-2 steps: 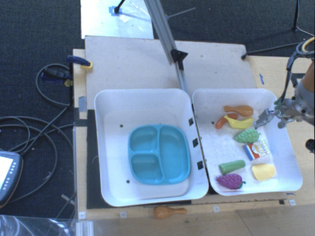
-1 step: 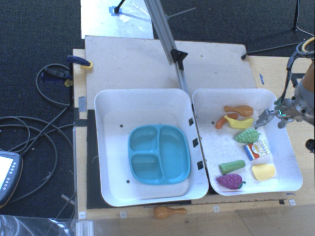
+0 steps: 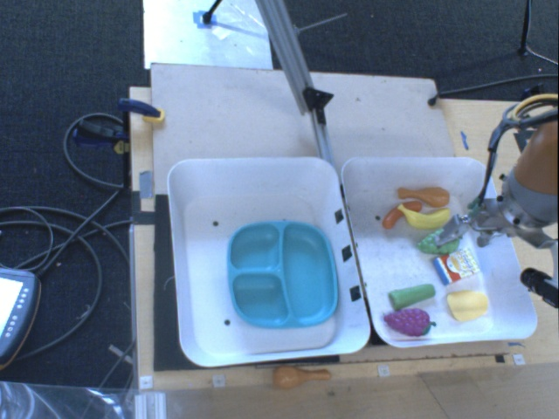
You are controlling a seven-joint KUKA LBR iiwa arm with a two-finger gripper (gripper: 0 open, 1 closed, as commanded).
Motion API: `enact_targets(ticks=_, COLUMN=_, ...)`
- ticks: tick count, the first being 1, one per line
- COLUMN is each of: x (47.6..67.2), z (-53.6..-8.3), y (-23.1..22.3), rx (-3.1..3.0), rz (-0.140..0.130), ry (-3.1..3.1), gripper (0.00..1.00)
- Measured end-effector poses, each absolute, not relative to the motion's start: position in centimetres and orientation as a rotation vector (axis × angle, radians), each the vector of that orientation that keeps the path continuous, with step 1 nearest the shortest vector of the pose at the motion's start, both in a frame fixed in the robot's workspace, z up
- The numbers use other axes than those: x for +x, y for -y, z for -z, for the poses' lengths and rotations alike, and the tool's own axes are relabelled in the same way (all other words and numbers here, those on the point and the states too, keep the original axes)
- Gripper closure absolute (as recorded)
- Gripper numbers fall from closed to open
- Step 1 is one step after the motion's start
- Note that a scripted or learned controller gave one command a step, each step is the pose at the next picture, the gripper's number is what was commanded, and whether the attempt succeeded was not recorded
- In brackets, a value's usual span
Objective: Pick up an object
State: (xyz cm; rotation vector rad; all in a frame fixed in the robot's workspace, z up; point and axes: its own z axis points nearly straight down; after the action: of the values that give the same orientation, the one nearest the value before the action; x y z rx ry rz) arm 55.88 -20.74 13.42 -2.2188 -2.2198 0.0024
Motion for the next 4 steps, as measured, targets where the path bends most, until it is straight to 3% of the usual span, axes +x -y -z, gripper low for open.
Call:
enact_targets(ticks=1, x=55.8, z=-8.8, y=20.7, rx=-2.218, rz=-0.002, ry=2.221, gripper=0.00)
enact_targets(ticks=2, x=56.0, z=-10.2, y=20.8, rx=-2.223, rz=0.003, ry=2.225, gripper=1.00)
enact_targets(ticks=3, x=55.6, z=-15.7, y=20.0, rx=-2.220, rz=0.005, ry=2.231, gripper=1.00)
enact_targets(ticks=4, x=56.6, z=-21.7, y=19.7, rx=-2.218, rz=0.007, ry=2.236, gripper=1.00)
